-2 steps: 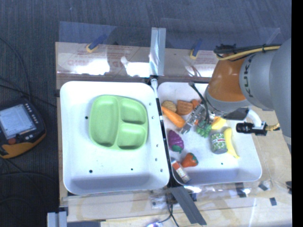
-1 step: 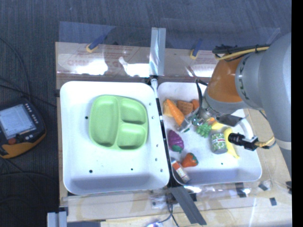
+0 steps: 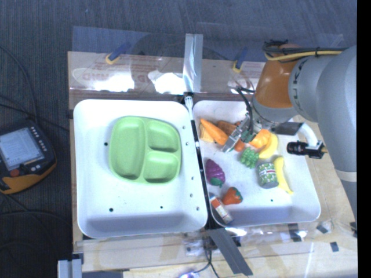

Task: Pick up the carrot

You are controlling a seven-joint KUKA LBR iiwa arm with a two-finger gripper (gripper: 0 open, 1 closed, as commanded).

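Observation:
The orange carrot (image 3: 212,132) lies in the upper left part of the right bin (image 3: 301,204), close to the divider between the bins. My gripper (image 3: 233,141) reaches down from the grey arm and sits just right of the carrot's lower end, very near or touching it. The carrot rests on the bin floor, and nothing shows it being lifted.
Around the gripper lie a yellow-orange pepper (image 3: 265,141), green broccoli (image 3: 249,157), a green can (image 3: 268,175), a banana (image 3: 283,176), a purple eggplant (image 3: 214,171), a red-orange fruit (image 3: 232,196) and a small bottle (image 3: 221,211). A green divided plate (image 3: 145,148) sits in the left bin (image 3: 93,207).

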